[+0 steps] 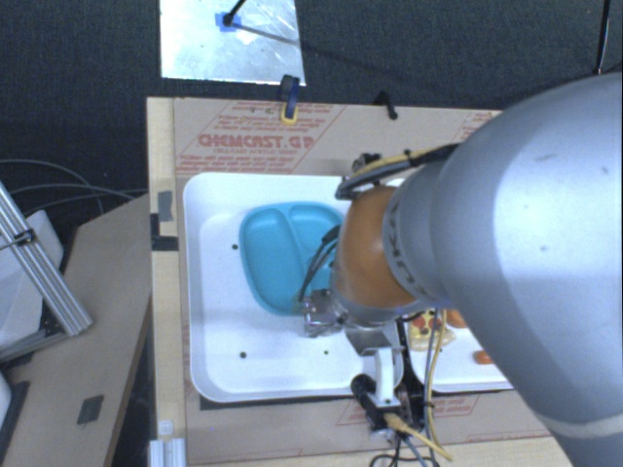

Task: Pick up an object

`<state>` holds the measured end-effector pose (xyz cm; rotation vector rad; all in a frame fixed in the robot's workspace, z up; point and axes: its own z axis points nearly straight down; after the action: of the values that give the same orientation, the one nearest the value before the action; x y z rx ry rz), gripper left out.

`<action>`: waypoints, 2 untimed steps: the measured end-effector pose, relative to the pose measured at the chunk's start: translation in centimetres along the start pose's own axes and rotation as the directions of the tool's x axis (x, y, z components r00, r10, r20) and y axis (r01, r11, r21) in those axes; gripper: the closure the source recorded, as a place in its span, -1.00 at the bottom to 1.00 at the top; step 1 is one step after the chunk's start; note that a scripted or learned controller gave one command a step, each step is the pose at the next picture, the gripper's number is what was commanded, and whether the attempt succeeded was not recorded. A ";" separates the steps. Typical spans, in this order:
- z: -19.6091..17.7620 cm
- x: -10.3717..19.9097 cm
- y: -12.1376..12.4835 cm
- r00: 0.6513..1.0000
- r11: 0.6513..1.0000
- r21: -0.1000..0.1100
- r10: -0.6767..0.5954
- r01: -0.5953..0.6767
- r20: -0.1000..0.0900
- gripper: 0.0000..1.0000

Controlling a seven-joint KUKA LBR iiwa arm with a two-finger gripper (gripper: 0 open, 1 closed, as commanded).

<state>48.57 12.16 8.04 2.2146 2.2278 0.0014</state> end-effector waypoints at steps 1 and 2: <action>-33.0 6.8 0.3 1.000 1.000 -0.018 -0.003 0.003 -0.009 1.00; -25.9 1.7 0.1 1.000 1.000 0.004 0.009 -0.009 0.003 1.00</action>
<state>48.65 13.86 33.97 2.2258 2.2181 -0.0067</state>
